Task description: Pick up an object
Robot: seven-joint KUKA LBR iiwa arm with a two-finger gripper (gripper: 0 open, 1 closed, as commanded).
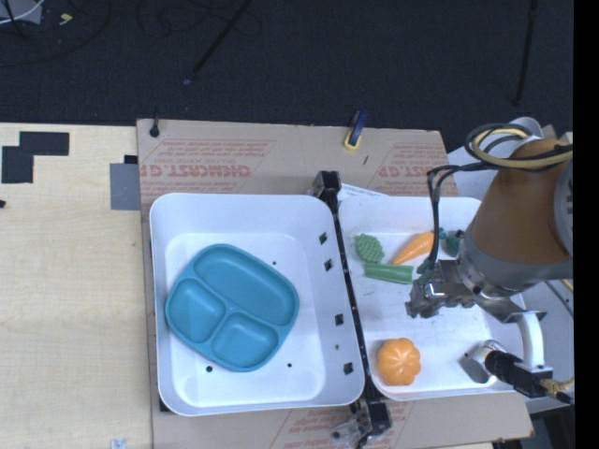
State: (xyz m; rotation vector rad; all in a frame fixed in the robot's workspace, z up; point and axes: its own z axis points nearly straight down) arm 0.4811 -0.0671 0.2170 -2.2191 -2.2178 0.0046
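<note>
In the right bin (449, 215) lie a green toy vegetable (378, 259) with a knobbly head and a straight stalk, an orange carrot (414, 247) beside it, and an orange pumpkin-like fruit (399, 361) near the front wall. My gripper (423, 303) hangs low over the middle of this bin, just right of the green toy's stalk and below the carrot. Nothing shows between its fingers. The arm's bulk covers the bin's right part.
The left bin (178, 215) holds a blue divided plate (232, 305). A black divider with clips (341, 288) runs between the two bins. Cardboard lies beneath both, and a yellow-blue clamp (355, 131) sits at its back edge.
</note>
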